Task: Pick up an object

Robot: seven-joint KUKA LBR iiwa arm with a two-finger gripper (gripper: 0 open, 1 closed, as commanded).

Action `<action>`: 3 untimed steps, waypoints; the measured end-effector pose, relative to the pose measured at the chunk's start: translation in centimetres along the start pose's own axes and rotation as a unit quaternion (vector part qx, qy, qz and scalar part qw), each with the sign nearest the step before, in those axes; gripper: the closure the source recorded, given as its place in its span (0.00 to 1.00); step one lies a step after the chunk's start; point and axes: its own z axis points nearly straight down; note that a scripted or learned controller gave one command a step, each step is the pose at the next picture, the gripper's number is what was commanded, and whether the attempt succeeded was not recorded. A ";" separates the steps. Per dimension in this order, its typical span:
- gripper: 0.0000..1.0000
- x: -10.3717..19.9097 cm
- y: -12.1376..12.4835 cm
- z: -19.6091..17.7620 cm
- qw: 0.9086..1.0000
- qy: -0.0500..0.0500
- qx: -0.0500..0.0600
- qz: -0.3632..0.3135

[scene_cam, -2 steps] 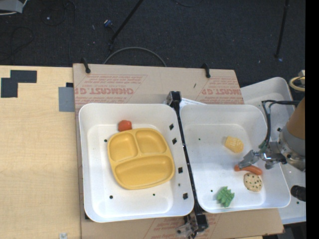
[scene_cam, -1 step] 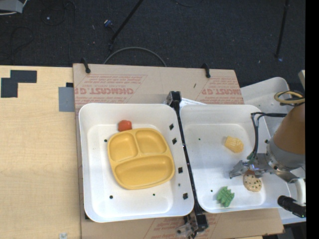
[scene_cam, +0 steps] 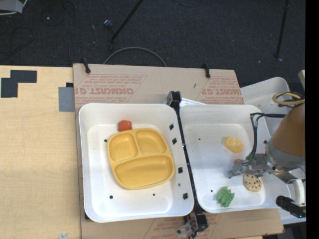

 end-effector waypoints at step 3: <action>1.00 -0.4 1.0 -10.5 1.000 0.002 0.001 -0.002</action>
